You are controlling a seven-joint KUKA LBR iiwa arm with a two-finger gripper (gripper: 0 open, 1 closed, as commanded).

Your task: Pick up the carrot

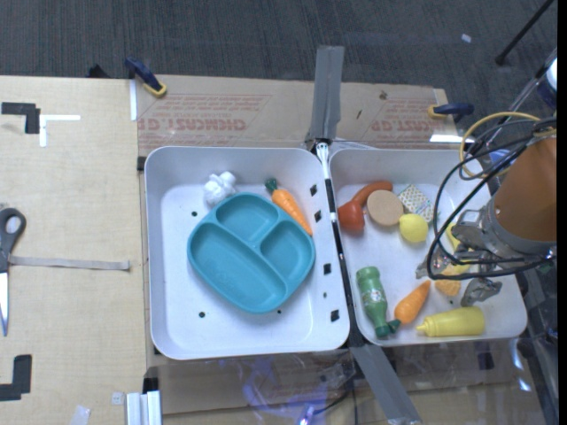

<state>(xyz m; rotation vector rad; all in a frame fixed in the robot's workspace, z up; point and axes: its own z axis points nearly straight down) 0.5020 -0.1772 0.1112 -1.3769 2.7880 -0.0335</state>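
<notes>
An orange carrot (290, 207) with a green top lies in the left bin (168, 326), resting against the upper right rim of a blue divided plate (252, 251). A second, shorter carrot (411, 303) lies tilted in the right bin (507, 330), between a green bottle (372, 301) and a yellow squeeze bottle (453, 323). My gripper (467, 277) hangs low over the right side of the right bin, just right of and above that shorter carrot and apart from it. Cables and the wrist hide much of the gripper.
In the right bin, a red pepper (356, 207), a round tan disc (385, 208), a lemon (413, 228) and a small orange piece (448, 287) crowd around the gripper. A white garlic-like object (220, 185) sits in the left bin. Scissors (7, 237) lie on the bench at far left.
</notes>
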